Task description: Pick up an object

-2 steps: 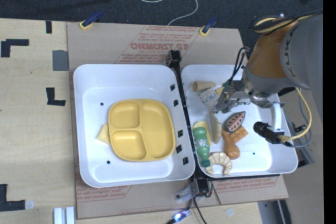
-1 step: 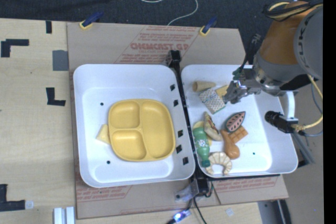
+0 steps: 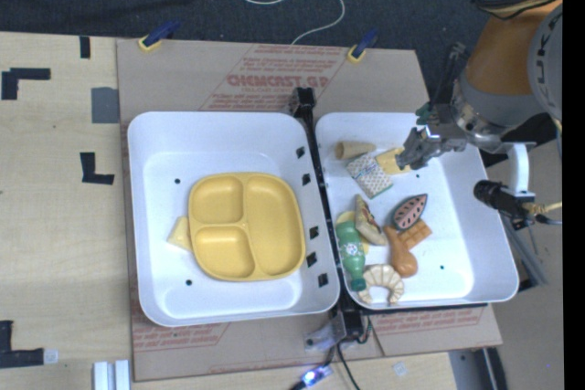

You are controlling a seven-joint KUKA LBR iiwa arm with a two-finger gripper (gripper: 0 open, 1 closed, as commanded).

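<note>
The right bin holds several toy foods. A tan cone lies at its back left, with a grey speckled square just in front of it. A small yellow piece lies beside the square. My gripper hangs at the right end of that yellow piece, low over the bin's back part. I cannot tell whether it touches the piece. Further forward lie a brown striped oval, an orange drumstick shape, a green bottle and a pale croissant.
The left bin holds a yellow divided plate with a pale yellow wedge poking out at its left. A black divider runs between the bins. A black cable part sticks over the right bin's right rim.
</note>
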